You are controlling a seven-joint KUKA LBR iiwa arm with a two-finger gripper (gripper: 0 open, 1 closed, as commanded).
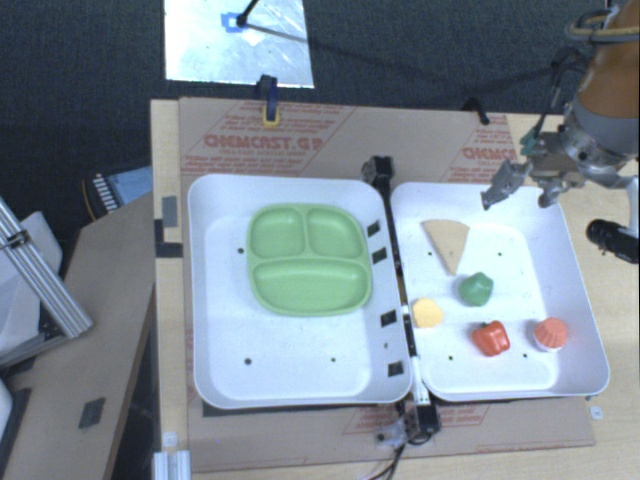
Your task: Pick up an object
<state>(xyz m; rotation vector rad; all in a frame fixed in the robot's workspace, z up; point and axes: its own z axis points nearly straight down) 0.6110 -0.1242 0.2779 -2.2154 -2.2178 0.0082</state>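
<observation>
The right bin (575,268) carries five small items. A tan wedge (447,240) lies near its upper left; the wedge's long axis runs from its broad edge at the far side down to a point aimed at the near side of the bin. Below it sit a green pepper-like piece (476,289), a yellow piece (427,314) close to the divider between the bins, a red pepper-like piece (491,339) and an orange-and-white piece (550,334) toward the near right corner. All five lie apart from one another. The tool (518,190) hangs over the far edge of the right bin, its two fingers spread apart with nothing between them, well clear of every item. The left bin (215,298) holds a green three-compartment tray (305,260). Both bins rest on a tan board with red printing on the surface (330,133). Beyond it lie dark carpet and a shiny sheet (240,28); an aluminium rail (40,278) stands at the left.
</observation>
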